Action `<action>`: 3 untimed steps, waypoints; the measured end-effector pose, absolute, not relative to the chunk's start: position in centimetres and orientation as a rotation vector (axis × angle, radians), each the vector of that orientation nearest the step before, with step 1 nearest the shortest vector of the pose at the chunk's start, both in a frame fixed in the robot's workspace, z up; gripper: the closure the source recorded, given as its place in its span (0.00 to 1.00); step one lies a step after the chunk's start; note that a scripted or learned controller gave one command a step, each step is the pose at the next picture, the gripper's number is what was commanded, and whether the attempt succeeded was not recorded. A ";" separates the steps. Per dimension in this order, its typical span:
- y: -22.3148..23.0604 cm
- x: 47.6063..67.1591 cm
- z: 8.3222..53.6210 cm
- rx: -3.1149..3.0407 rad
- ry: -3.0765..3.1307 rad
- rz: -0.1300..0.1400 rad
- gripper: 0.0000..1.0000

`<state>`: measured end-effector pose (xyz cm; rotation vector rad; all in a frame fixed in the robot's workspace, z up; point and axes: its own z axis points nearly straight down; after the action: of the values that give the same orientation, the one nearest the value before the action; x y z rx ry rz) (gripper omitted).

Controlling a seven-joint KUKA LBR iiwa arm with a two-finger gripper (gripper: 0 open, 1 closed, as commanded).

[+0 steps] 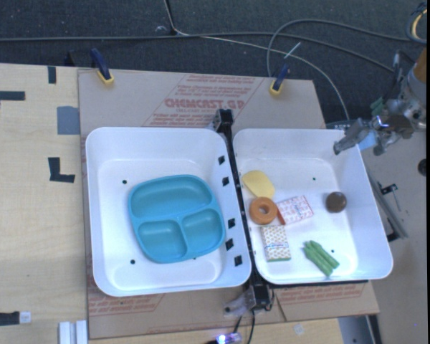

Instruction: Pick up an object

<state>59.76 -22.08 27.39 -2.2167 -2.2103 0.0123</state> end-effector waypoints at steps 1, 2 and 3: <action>-22.0 60.0 28.2 -2.220 -2.223 0.002 0.00; -21.9 60.3 21.8 -2.216 -2.219 0.007 0.00; -21.9 61.1 16.8 -2.216 -2.221 0.006 0.00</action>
<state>61.15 -21.88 16.81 -2.2160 -2.2213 0.0061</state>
